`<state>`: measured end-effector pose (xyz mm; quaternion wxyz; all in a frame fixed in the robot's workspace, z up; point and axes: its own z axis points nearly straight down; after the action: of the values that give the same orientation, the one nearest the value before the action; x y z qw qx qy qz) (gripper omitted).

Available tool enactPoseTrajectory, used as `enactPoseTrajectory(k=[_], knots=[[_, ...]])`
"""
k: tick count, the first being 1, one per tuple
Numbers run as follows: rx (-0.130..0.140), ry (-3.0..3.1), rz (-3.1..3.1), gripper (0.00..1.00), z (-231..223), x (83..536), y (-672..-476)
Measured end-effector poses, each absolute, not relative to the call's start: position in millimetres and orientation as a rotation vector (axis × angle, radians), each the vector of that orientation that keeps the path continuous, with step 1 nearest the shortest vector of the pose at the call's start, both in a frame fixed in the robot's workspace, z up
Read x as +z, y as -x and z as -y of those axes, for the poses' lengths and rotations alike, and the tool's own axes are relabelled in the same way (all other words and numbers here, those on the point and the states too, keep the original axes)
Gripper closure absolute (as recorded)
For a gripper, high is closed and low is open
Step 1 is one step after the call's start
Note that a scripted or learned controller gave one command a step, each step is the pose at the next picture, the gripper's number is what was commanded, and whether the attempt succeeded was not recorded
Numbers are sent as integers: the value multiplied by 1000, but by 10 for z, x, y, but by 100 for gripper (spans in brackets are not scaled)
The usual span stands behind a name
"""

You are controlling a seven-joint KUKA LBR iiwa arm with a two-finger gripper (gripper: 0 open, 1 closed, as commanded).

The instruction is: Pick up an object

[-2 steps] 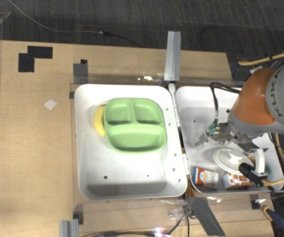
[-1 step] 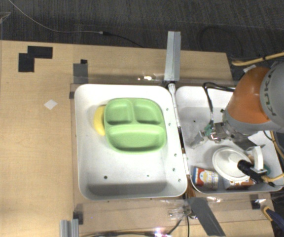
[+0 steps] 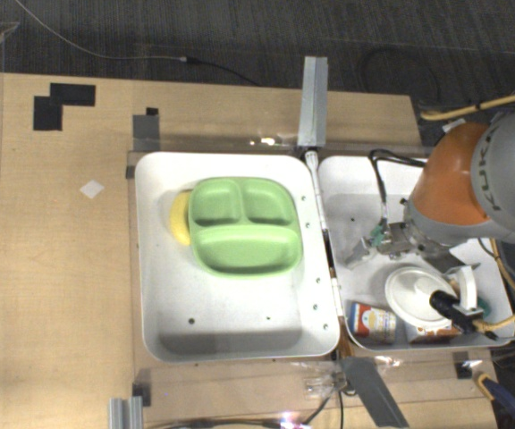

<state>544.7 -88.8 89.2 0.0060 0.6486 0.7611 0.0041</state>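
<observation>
Claw (image 3: 375, 239) lowered into right bin (image 3: 351, 195), finger spread not discernible, grip unconfirmed, white bowl (image 3: 412, 293) just below-right of claw, can (image 3: 374, 322) beneath it, green tray (image 3: 242, 223) well left.

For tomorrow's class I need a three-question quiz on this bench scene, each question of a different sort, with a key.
1. True or false: the green divided tray lies in the left bin.
2. What colour is the object peeking out from under the tray's left edge? A red, B yellow, C blue.
3. Fill in: the arm's end effector is over the ____ bin.

Key
1. True.
2. B: the yellow object shows beside the tray.
3. Right, where a white round lid-like item and a small labelled container also lie.
</observation>
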Motion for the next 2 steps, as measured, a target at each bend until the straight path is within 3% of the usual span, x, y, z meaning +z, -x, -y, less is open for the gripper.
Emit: enactPoseTrajectory(k=[1, 2], knots=[[4, -2207, -2229, 0, 1467, 1297, -5578], [4, -2059, -2366, 0, 2034, 1330, -5864]])
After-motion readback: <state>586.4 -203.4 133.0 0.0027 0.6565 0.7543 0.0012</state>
